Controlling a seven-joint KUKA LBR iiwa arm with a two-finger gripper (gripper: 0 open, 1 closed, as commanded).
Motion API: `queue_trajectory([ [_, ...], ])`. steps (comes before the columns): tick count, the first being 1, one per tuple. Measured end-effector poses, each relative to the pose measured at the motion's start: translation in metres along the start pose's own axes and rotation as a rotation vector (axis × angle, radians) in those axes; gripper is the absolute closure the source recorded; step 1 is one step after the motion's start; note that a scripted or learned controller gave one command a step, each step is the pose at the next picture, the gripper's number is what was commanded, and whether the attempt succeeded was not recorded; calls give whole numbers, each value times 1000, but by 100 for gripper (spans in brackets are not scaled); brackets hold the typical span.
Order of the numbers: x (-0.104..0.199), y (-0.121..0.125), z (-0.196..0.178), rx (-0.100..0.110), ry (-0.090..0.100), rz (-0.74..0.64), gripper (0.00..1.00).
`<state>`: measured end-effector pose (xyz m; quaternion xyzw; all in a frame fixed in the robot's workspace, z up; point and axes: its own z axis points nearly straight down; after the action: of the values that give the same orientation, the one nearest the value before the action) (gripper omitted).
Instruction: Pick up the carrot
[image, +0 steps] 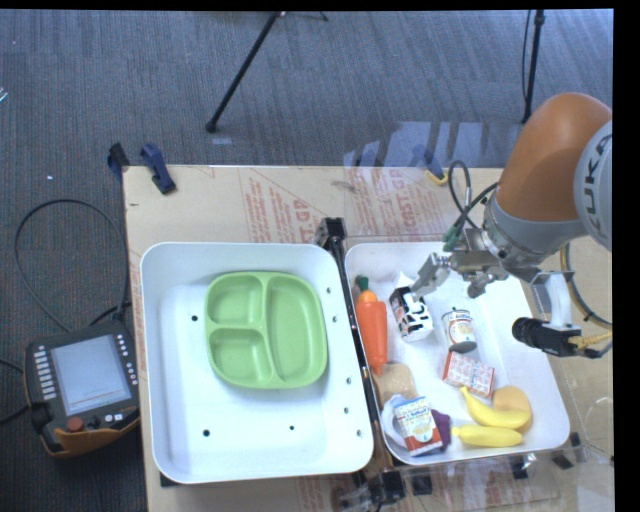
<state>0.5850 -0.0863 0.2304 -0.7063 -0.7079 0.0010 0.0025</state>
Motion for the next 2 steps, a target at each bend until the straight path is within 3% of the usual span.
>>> queue_trajectory([
  [1, 9, -59, 96, 11, 1, 176, 0],
  [2, -4, -108, 141, -4, 3, -133, 0],
])
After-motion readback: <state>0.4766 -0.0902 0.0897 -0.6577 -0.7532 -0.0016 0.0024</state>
